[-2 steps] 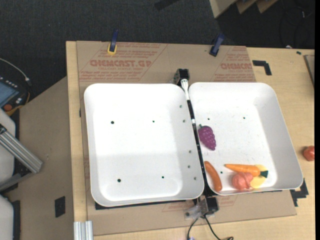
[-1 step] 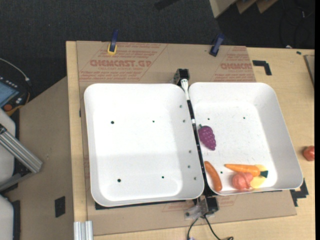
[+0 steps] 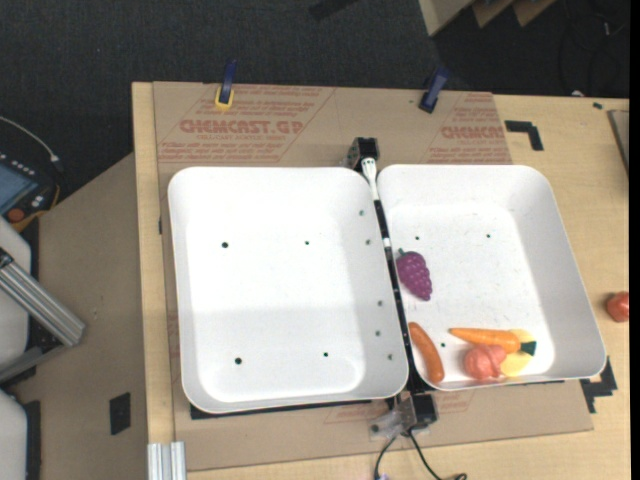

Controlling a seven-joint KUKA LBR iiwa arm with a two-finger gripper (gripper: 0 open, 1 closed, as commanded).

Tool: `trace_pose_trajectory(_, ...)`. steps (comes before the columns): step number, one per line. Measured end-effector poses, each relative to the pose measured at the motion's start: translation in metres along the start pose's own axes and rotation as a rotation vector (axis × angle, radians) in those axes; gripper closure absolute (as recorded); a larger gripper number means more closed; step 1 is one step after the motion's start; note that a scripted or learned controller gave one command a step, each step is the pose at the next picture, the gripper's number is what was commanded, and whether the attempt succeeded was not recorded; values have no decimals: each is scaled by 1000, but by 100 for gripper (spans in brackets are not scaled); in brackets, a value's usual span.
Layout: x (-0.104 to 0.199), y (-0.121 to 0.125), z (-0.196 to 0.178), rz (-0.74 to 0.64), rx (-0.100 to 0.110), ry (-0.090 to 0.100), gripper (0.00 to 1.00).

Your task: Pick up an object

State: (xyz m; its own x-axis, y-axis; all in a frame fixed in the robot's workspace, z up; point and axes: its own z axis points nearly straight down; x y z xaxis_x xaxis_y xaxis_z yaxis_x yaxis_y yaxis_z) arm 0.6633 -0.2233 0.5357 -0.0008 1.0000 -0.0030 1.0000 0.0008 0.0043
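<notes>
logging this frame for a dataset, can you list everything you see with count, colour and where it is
white bins: 2, white, side by side on the bench
grape bunch: 1, purple, right bin, near its left wall
carrot: 1, orange with a dark green tip, right bin, near the front
sausage-like piece: 1, orange-red, right bin, front left corner
pink and yellow item: 1, pink with yellow, right bin, just below the carrot; kind unclear
small round object: 1, red-orange, on the bench right of the right bin
clamps: 2, blue, one with yellow, at the bench's far edge
bench board: 1, brown with red lettering, under the bins
</notes>
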Motion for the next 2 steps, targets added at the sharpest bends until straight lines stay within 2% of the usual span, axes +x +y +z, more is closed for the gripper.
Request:
trace_pose_trajectory(1,0,0,0,0,1,0,100)
trace_pose_trajectory(2,-1,-73,-1,4,6,3,100)
